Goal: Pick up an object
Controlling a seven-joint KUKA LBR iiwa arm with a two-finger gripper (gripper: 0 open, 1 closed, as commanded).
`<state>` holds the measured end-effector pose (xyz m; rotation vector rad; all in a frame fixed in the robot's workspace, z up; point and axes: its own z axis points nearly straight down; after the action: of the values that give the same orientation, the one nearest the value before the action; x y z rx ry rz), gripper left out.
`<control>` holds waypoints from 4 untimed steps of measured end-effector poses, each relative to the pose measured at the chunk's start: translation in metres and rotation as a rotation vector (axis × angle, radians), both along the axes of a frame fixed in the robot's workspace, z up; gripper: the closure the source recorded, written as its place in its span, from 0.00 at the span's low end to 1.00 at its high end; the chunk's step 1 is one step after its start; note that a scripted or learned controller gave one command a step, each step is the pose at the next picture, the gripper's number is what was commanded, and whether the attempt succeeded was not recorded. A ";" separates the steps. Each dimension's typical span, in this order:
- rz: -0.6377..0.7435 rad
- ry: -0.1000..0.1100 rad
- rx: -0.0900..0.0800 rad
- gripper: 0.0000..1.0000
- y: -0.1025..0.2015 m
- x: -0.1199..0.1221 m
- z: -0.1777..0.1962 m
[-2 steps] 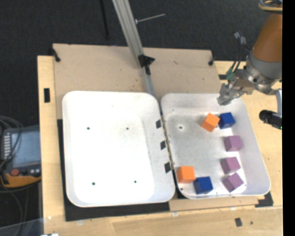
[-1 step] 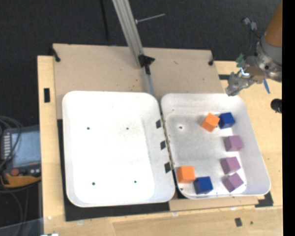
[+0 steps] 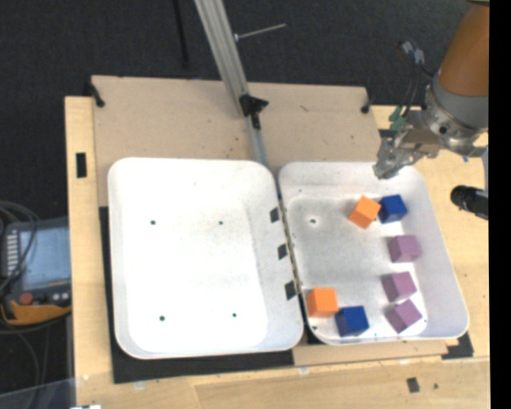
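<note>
Two shallow white bins side by side on the bench (image 3: pixel 81 228). Left bin (image 3: pixel 128 228), centre-left of frame: bare white floor with a few small dark specks. Right bin (image 3: pixel 324 186), centre-right: seven small cubes, all resting on its floor. Near its upper middle, an orange cube (image 3: pixel 364 211) touching a blue cube (image 3: pixel 393 208) just to its right. Down the right side, three purple cubes in a loose column: upper purple cube (image 3: pixel 404 248), middle purple cube (image 3: pixel 399 285), lower purple cube (image 3: pixel 404 315), the last two nearly touching. Along the lower edge, a second orange cube (image 3: pixel 323 301) with a second blue cube (image 3: pixel 352 320) just beside it, lower right. Gripper (image 3: pixel 390 162) hangs at the upper right, over the right bin's top rim, apart from every cube, nothing between its fingers; open or closed, cannot tell. A slanted metal rail (image 3: pixel 226 54) runs from top centre down to the gap between bins.
</note>
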<state>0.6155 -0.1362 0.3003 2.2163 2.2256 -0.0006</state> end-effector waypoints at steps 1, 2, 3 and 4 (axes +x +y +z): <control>0.000 0.001 0.000 1.00 0.040 -0.020 -0.020; 0.002 0.000 0.002 1.00 0.090 -0.040 -0.019; 0.002 0.000 0.002 1.00 0.136 -0.062 -0.021; 0.001 0.002 0.001 1.00 0.180 -0.082 -0.047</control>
<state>0.5335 0.0433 0.2532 2.2164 2.2289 -0.0021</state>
